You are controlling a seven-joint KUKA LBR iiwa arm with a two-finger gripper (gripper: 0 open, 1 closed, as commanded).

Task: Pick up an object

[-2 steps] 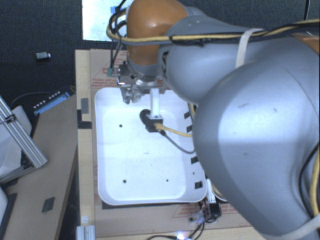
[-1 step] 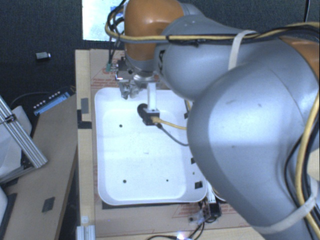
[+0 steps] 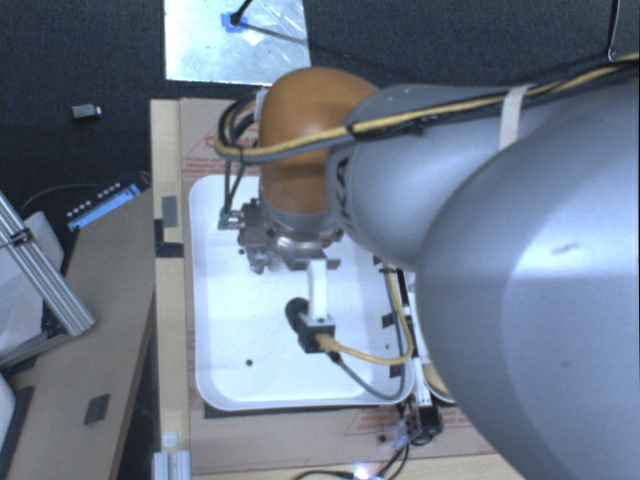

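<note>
Arm's orange band point(image 3: 305, 138) and wrist hang over left bin point(image 3: 225, 368), gripper point(image 3: 290, 253) state can't tell, no clear object seen on bin floor besides a tiny dark speck point(image 3: 249, 362), so risk is closing on nothing.

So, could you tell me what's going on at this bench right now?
The grey arm with the orange band is reaching in over the left white bin, wrist pointing down into it. The arm covers much of the bin, and no object to pick up can be made out there, so nothing is visibly grasped.
</note>
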